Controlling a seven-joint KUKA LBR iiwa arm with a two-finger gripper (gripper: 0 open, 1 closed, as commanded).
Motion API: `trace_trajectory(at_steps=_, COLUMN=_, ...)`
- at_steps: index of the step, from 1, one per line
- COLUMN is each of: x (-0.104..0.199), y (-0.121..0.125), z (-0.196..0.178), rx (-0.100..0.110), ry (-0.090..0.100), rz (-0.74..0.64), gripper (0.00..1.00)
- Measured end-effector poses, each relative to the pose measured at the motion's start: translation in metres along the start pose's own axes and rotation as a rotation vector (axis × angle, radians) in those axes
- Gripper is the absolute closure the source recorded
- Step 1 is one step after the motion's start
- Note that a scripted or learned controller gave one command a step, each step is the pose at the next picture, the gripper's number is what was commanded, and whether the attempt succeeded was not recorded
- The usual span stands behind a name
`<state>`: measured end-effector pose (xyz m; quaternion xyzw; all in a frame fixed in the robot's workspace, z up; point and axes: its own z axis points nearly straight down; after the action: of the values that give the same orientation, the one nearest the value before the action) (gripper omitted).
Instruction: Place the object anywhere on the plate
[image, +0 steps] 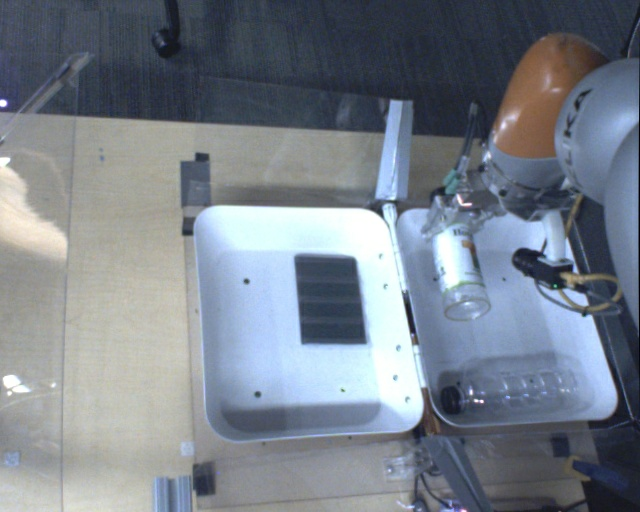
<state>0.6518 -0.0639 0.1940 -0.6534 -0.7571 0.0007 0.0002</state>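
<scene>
1 white bottle in right bin, just below gripper

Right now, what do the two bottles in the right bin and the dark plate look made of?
Upright-lying bottle: probably white plastic or glass, glossy, with a pale label and clear end. Bottle at the bin's near edge: clear plastic, ribbed, see-through, dark cap. Plate in the left bin: dark, matte, ridged; rubber or plastic, can't tell.

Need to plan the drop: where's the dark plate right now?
The dark plate lies flat in the middle of the left bin, left of the right bin's small bottle.
</scene>
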Motion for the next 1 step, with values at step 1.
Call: trace_trajectory(at_steps=1, x=0.0810, y=0.0070, z=-0.0314, rx=-0.008, ry=-0.001, rz=-0.376, gripper=1.00)
